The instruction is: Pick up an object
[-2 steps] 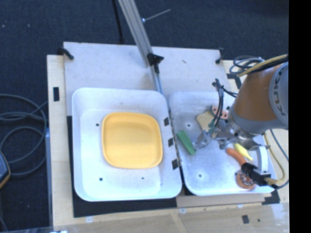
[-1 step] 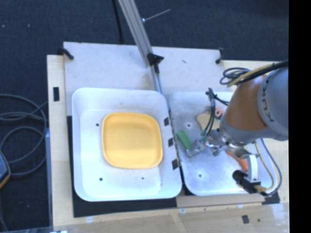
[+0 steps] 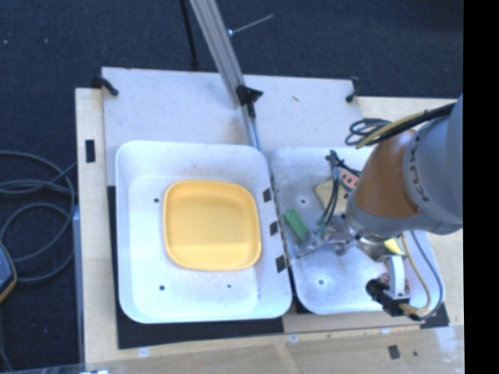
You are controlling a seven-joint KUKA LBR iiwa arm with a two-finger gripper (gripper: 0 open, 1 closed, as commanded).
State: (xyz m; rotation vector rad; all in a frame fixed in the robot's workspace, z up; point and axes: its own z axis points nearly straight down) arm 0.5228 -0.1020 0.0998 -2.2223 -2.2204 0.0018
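Reaching into the right bin (image 3: 327, 291) from the tabletop's right edge: grey arm (image 3: 437, 178) with orange band (image 3: 386, 181), wrist low over the bin's middle. Jaws (image 3: 312, 240): hidden among cables and metal fittings; how far open, or whether anything is held, cannot be told. Green object (image 3: 295, 224): lying tilted on the bin floor just beside the jaws, near the bin's left wall. Pale tan object (image 3: 325, 192): toward the bin's far side, partly covered by the wrist. Left bin (image 3: 140, 232): holds one yellow square plate (image 3: 211, 224), flat, roughly central. Tabletop (image 3: 93, 209): light wood, both bins side by side, touching.
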